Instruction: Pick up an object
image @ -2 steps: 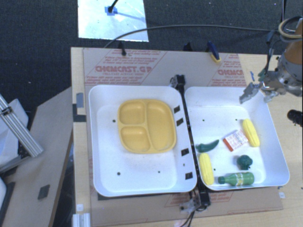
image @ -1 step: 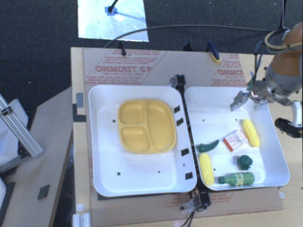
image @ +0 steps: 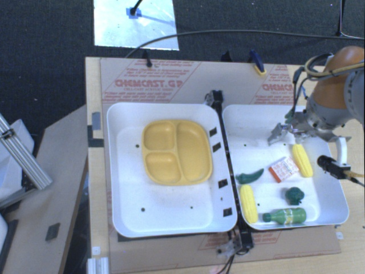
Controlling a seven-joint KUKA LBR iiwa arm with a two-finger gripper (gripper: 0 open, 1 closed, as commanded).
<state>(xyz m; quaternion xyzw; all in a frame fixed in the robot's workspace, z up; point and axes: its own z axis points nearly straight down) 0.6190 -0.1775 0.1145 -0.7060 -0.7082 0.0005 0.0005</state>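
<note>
A single fixed camera is looking down on the counter [image: 68, 153] from above at a slant, facing toward twelve o'clock, so the far edge is sitting higher in the picture. It is standing far enough back that both white bins are fitting whole: the left bin [image: 128, 216] is lying around eight o'clock of centre, the right bin [image: 251, 119] around four o'clock. Dark carpet [image: 45, 21] is filling the band from ten to two o'clock. The arm [image: 342, 90] is entering at three o'clock.

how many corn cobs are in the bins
2, both in the right bin: one corn cob beside the orange packet, another at the bin's near-left corner.
</note>
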